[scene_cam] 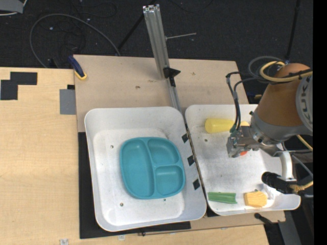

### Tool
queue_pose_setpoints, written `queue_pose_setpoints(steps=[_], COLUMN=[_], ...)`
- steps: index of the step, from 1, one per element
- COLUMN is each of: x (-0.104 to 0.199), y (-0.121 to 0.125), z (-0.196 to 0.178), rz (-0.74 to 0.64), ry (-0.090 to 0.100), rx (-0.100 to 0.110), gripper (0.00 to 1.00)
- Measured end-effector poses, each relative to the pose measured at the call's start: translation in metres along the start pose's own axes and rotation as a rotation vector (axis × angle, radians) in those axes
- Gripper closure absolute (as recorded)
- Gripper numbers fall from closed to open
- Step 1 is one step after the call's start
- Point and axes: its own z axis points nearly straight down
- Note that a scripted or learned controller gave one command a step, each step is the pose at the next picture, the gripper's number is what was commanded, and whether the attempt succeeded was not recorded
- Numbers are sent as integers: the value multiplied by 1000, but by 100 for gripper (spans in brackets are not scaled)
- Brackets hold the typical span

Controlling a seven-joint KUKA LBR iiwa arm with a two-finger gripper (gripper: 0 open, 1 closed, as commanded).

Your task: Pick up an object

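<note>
Over the right white plastic bin (219, 180) hangs the grey metal gripper (238, 148), low and close to the soft yellow block (219, 125), maybe to reach it. I cannot tell if this tool is open or closed. Nearer the front rim lie a flat green piece (222, 197) and a small orange-yellow chunk (255, 199), well apart from the tool. A blue plastic tray with three parts (152, 167) fills the left white bin (102, 131). Both bins sit on a light wooden bench (36, 152) with black floor and cables behind
</note>
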Motion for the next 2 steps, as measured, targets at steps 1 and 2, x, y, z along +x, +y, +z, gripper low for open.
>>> queue_pose_setpoints(steps=[1, 2], x=[-1, 47], y=[1, 19], z=[-46, -55], rz=[-6, -10], ry=[0, 3], rx=[0, 3], gripper=[100, 100])
